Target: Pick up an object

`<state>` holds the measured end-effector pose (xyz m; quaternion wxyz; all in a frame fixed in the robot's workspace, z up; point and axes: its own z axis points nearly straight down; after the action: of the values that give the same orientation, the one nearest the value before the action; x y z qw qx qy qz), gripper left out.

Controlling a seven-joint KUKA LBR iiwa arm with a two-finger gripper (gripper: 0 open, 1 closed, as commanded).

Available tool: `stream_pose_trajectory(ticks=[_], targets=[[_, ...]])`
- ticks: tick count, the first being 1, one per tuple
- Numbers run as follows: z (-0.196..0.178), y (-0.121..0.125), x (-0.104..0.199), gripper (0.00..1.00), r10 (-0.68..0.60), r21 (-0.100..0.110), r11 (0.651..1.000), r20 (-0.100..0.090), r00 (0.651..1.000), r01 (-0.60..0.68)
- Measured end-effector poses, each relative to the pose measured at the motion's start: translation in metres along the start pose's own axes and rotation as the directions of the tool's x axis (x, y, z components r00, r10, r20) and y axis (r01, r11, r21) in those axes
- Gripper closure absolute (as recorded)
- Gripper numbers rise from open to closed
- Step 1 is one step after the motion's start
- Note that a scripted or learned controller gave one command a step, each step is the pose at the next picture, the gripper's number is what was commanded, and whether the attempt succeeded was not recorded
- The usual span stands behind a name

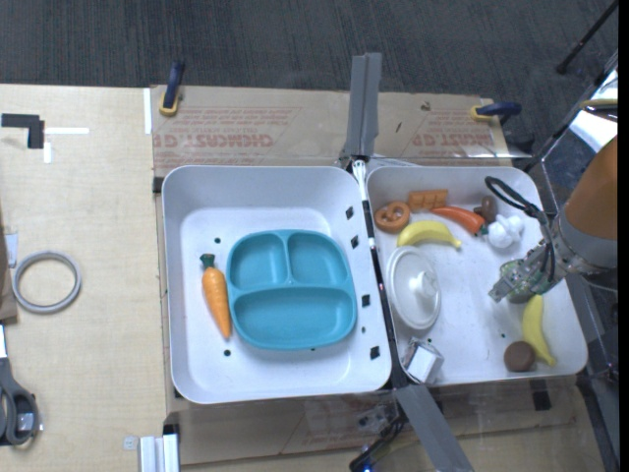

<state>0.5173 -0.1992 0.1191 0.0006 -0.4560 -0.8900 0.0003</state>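
The hand [519, 281] hangs low in the right bin [462, 357], just beside the banana [536, 329]; I cannot tell how it stands. A carrot [216, 298] lies in the left bin [187, 362].

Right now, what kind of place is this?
Probably a robot grasping test bench, not a kitchen: two white bins clamped over cardboard, toy food such as a carrot and bananas, and a roll of tape alongside.

In the left bin [177, 264], a tray [292, 289] sits centred with a carrot [216, 298] at its nine o'clock. In the right bin [462, 347], a lid [415, 287] lies at nine o'clock, one banana [429, 233] at eleven, another banana [536, 327] at four.
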Motion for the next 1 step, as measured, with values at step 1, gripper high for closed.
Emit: stream_pose_trajectory(ticks=[1], targets=[[-0.1146, 0.0021, 0.0228, 1.00, 0.025, -0.001, 1.000, 0.003, 1.000, -0.025]])
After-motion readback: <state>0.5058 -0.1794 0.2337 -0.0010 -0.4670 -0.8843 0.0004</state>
